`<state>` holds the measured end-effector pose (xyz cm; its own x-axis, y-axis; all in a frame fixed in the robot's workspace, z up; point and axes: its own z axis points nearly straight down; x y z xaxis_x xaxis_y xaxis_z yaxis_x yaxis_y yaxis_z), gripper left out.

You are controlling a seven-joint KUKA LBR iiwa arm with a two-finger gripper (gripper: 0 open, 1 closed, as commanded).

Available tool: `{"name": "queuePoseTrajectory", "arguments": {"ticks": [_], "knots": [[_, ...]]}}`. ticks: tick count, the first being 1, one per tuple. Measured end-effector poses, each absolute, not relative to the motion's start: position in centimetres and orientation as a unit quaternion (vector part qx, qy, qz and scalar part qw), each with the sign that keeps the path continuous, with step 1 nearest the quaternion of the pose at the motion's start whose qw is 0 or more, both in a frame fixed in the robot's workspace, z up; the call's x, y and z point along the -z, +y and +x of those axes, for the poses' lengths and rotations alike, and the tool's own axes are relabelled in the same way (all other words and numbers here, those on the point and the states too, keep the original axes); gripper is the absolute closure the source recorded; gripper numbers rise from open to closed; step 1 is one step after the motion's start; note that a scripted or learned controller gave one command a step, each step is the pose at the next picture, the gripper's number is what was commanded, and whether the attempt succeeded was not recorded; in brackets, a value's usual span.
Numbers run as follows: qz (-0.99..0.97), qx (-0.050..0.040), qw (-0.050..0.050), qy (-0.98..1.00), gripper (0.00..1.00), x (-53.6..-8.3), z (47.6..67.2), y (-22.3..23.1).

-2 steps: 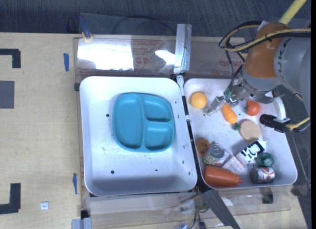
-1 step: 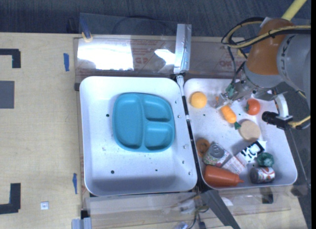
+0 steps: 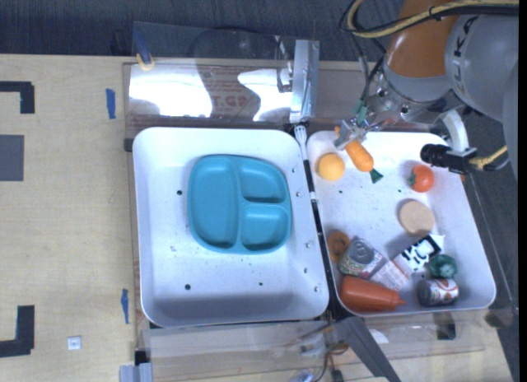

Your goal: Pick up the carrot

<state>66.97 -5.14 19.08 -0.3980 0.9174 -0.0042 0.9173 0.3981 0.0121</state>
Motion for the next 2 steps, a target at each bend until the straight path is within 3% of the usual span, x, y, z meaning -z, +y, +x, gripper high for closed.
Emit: {"name": "queuePoseTrajectory", "arguments": {"ticks": [1, 2], "knots": [[0.634, -0.0021, 0.004, 0.773, 1.0, -27.4, 66.8, -6.8], [0.643, -0.0028, 0.002, 0.766, 1.0, -29.4, 66.8, -0.4]]}}
